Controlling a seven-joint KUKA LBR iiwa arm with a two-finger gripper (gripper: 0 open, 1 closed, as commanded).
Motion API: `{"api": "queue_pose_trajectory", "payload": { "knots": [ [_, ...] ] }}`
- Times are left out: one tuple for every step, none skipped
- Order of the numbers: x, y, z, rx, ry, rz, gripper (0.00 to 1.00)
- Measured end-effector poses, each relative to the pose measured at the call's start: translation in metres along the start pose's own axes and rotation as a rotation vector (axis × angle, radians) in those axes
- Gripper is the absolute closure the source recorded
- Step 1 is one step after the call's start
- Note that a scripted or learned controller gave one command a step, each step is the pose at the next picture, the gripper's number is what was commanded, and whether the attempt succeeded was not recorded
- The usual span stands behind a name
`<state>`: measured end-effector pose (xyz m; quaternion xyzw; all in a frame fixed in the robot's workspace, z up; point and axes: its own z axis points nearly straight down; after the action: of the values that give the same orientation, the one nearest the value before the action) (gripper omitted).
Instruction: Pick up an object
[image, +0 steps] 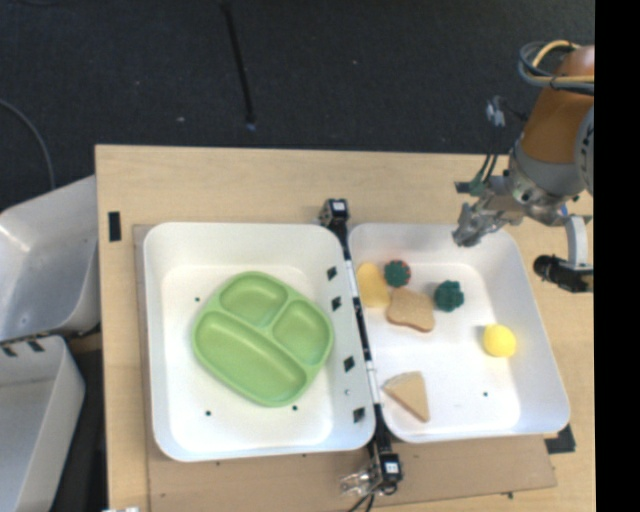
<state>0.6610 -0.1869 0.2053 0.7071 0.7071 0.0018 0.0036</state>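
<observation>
Objects, camera view: food pieces lie loose in right bin (530, 300), yellow ball (499, 341) nearest arm | end effector (470, 232) above bin's far edge, grip unreadable to us | approach step; next, we judge, descend onto one piece

The gripper (470, 232) is hanging over the right bin's (535, 350) far edge, at about one o'clock from the bin's middle. Inside that bin, a yellow piece (372, 284), two dark green pieces (398, 272) (448, 295), a slice of toast (411, 311), a yellow ball (499, 341) and a wedge of bread (407, 394) are lying. A green divided plate (262, 338) is sitting in the left bin (170, 410) on the tabletop (250, 185).
</observation>
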Motion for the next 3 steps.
{"api": "queue_pose_trajectory", "payload": {
  "knots": [
    [-0.001, 0.001, -0.013, 0.004, 0.001, -0.002, 1.00],
    [0.050, -0.009, -0.025, 0.007, 0.003, -0.005, 1.00],
    [0.101, 0.000, -0.024, 0.006, 0.003, -0.006, 1.00]
  ]
}}
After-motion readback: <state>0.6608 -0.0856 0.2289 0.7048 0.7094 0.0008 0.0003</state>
